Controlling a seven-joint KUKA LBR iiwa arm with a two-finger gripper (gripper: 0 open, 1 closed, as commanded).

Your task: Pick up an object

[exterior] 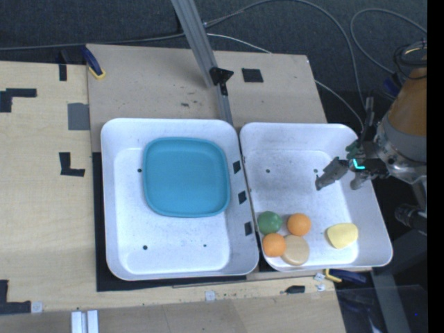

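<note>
yellow object (342, 235) | right bin (305, 139) | jaws (341, 175) spread wide, hovering above it, holding nothing

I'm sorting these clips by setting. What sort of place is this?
Probably a robotics lab test bench: two white bins on a plywood board, loose cables across dark carpet, and a robot arm reaching over small toy-like objects.

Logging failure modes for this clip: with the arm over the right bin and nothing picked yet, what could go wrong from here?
The green ball, two orange balls and beige disc sit bunched together, so a descent may nudge neighbours or close on two at once. The yellow piece lies near the right bin's wall, which could block a finger. The gripper hovers apart from all of them.
</note>
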